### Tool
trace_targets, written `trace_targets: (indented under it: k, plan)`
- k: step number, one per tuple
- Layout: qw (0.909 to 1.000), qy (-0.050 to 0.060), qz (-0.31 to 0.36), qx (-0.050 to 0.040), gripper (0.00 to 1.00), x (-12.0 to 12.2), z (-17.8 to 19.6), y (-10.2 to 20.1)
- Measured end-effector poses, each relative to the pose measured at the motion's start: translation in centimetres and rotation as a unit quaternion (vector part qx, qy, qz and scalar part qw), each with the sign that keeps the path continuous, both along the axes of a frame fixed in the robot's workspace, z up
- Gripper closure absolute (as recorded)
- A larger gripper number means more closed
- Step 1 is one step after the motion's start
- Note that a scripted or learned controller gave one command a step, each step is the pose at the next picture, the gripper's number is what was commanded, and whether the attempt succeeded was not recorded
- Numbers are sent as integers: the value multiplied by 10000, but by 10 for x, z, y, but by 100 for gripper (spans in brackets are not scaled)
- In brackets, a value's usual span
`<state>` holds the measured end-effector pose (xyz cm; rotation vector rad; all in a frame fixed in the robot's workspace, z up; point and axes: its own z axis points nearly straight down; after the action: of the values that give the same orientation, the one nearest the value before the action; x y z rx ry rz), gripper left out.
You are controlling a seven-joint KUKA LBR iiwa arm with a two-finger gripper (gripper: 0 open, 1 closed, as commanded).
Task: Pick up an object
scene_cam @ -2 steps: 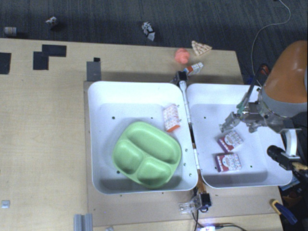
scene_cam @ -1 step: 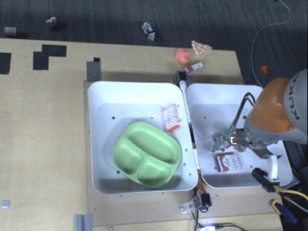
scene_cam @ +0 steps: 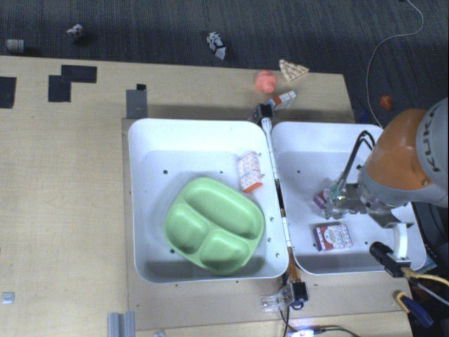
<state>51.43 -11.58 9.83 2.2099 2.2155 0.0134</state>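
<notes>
My gripper (scene_cam: 337,201) hangs low over the middle of the right bin (scene_cam: 302,153), below the orange wrist band. A small purplish object (scene_cam: 320,201) lies right at its left side, partly hidden by it; I cannot make out whether they touch. A red and white packet (scene_cam: 331,236) lies flat on the bin floor just in front of the gripper. In the left bin (scene_cam: 151,188) sit a green divided plate (scene_cam: 214,223) and a small orange and white packet (scene_cam: 249,172) by the right wall.
On the bench behind the bins lie a pink ball (scene_cam: 265,81), a wedge-shaped toy (scene_cam: 293,69) and a small tube (scene_cam: 280,101). A black part of the arm (scene_cam: 386,257) overhangs the right bin's front rim. Cables run at the right.
</notes>
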Motion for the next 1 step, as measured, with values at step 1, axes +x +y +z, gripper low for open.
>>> trace_targets:
  k: [1]
  plan:
    - [10000, 1, 2, 0, 0, 0, 0, 0]
